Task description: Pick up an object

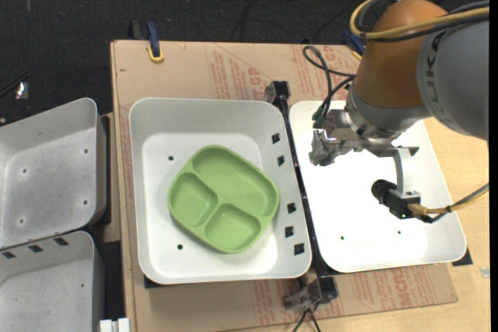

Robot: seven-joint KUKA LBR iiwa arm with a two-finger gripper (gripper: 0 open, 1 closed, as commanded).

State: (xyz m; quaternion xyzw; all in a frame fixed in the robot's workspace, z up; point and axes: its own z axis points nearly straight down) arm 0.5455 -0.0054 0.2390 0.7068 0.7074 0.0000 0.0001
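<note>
Pincer over the right bin, plate in the left bin

The green plate (224, 199) lies in the left bin (148, 128). The pincer (323, 152) hangs over the right bin (373, 245), near the divide; whether it is open or closed, I cannot tell.

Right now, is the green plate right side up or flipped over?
Right side up: the green plate lies flat in the left bin, its three compartments facing the camera.

The arm (436, 82) runs off the right edge and hides part of the right bin (373, 245).
</note>
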